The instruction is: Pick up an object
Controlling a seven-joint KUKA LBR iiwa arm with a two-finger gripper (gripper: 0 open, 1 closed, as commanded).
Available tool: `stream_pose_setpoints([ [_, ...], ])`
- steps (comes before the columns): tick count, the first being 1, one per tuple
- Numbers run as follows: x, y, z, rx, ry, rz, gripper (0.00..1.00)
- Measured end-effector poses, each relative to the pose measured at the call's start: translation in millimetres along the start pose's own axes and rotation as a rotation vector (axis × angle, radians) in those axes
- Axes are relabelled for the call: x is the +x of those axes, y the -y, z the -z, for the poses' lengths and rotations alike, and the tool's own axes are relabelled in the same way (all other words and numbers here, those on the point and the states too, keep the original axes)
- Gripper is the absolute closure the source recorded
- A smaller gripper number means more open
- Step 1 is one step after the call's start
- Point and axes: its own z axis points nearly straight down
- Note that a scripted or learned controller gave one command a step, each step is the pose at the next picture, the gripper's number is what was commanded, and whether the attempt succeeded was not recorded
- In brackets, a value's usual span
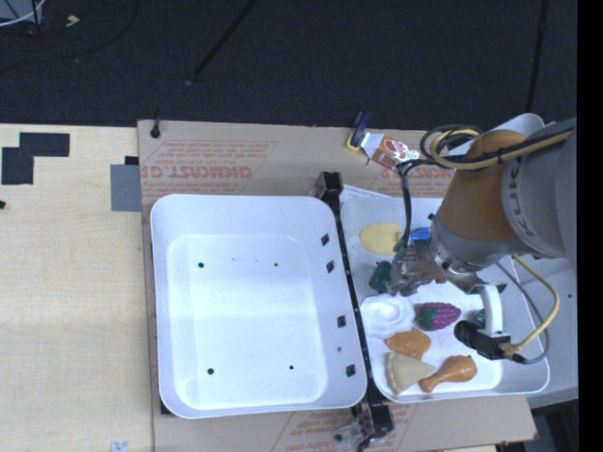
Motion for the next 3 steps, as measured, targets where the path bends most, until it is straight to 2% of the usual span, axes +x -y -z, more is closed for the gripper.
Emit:
stream_pose_setpoints([
  [2,-2,0,19,0.004,-0.001,-0.006,1.0],
  [3,-7,14,-40,0.001,0.0,0.003,1.0],
])
